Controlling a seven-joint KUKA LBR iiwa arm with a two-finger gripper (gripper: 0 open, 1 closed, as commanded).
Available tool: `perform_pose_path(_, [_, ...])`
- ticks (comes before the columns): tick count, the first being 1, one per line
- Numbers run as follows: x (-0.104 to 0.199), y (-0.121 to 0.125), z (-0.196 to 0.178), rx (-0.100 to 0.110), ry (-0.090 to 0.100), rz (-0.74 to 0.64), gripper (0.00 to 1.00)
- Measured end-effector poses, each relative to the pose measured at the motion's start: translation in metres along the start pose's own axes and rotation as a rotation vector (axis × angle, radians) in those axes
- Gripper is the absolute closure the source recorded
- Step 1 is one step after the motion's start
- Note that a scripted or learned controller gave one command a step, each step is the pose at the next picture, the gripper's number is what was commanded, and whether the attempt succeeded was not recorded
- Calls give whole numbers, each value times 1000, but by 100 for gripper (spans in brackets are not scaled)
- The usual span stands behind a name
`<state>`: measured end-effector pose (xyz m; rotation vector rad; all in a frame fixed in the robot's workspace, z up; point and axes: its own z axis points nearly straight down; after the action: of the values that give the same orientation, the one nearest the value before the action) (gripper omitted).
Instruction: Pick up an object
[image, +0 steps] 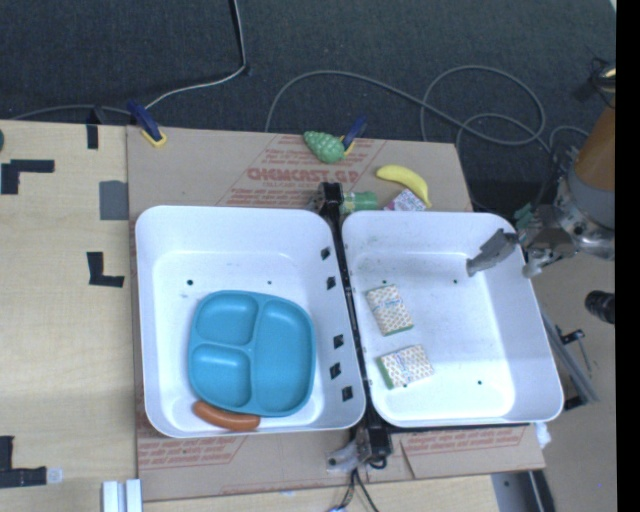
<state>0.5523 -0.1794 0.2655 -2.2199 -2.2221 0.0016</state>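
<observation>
Glare and blur hide my gripper (508, 252) at the right bin's (520, 400) upper right rim; I cannot tell whether I am spread or closed. Two patterned packets (390, 309) (406, 366) lie on that bin's floor, left of me.

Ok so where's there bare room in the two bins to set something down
Right bin: bare floor right of the two packets, and along the top edge, though the pincer hangs there. Left bin: a bare strip above the blue plate. Its lower half is crowded by plate and sausage.
</observation>
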Motion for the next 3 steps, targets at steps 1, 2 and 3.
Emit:
perform_pose_path(1, [55,-15,91,2,1,-1,0])
perform_pose_path(2, [83,6,179,-4,0,0,0])
perform_pose_path(3, [73,63,179,-6,-1,0,0])
